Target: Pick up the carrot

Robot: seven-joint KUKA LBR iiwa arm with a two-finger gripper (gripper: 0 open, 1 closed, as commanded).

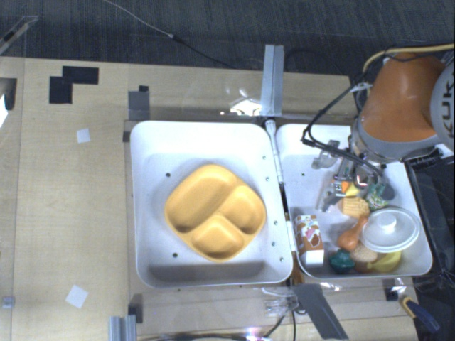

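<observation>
Down in the right bin [419, 261] the hand [346, 182] hovers near the carrot [352, 234]; its grip state is unclear.

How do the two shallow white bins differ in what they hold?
The left white bin holds one large yellow three-part plate, lying flat near its middle. The right white bin is narrower in this view and holds many small things crowded toward its near end, among them a white bowl and an orange carrot. Both are shallow, white and round-cornered.

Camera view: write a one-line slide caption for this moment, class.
Gripper lowered into the right bin above the carrot and other toy food; yellow divided plate in the left bin.
</observation>
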